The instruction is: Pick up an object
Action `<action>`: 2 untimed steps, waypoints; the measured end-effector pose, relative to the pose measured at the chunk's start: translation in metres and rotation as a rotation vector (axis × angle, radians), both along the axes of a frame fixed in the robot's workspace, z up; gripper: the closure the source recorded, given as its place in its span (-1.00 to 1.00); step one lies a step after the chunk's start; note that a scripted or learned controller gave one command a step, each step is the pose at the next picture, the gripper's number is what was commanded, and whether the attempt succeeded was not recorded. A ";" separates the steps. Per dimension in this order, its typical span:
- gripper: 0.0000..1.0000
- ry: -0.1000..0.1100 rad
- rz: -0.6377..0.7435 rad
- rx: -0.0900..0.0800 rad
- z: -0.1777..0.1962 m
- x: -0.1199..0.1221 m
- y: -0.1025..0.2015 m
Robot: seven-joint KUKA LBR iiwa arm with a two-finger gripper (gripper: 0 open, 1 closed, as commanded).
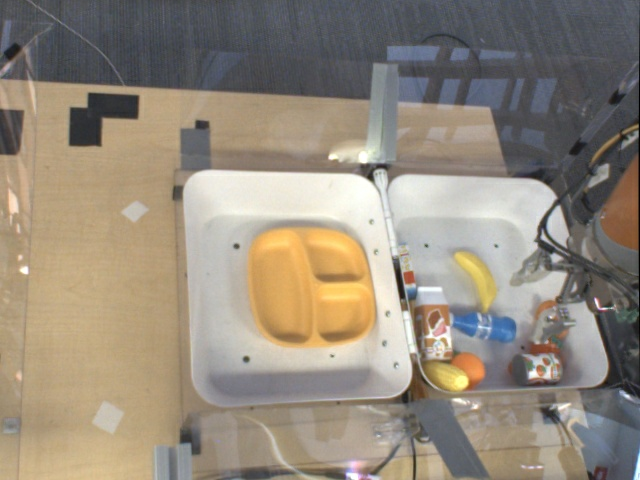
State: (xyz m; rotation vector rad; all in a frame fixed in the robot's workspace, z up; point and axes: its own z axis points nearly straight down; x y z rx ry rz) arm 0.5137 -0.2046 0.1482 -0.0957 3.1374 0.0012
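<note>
The right bin (500, 193) holds a yellow banana (477, 276), a blue bottle (484, 326) lying on its side, a small carton (432, 328), an orange (468, 369), a yellow lemon (446, 376) and a red and white can (538, 367). My gripper (543, 296) hangs over the right side of this bin, above the can and right of the banana. It stands open, one finger (530, 267) pointing left and the other (558, 325) pointing down. A small orange piece (545, 310) shows by the lower finger. Nothing is held between the fingers.
A yellow compartment plate (310, 286) lies in the left bin (220, 268). A metal divider (393, 258) runs between the bins. The arm's orange band (618, 218) and black cables (560, 218) crowd the right bin's right edge.
</note>
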 end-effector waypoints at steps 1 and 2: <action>-1.00 -0.011 -0.269 0.000 -0.060 0.108 0.016; -1.00 -0.013 0.094 -0.005 0.006 0.124 -0.001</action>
